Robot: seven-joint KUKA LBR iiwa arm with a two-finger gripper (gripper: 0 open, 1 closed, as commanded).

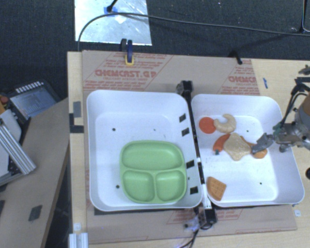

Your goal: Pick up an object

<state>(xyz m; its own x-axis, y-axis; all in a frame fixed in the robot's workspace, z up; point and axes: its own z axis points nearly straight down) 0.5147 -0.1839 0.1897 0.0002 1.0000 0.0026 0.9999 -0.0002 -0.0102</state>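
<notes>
On the bench, the right bin (284, 187) holds toy foods; the gripper (259, 148), its state unclear, touches the bread slice (236, 146).

Red print reading "CHEMCAST GP" repeats on the brown board (144, 68) under the bins.

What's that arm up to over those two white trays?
A robot arm reaches in from the right, and its gripper is down in the right bin, beside a tan bread-like piece and an orange item. It is trying to pick something up, but nothing is visibly held yet. A red disc, a pale curved piece and a cracker also lie in that bin. The left bin holds a green divided plate.
</notes>
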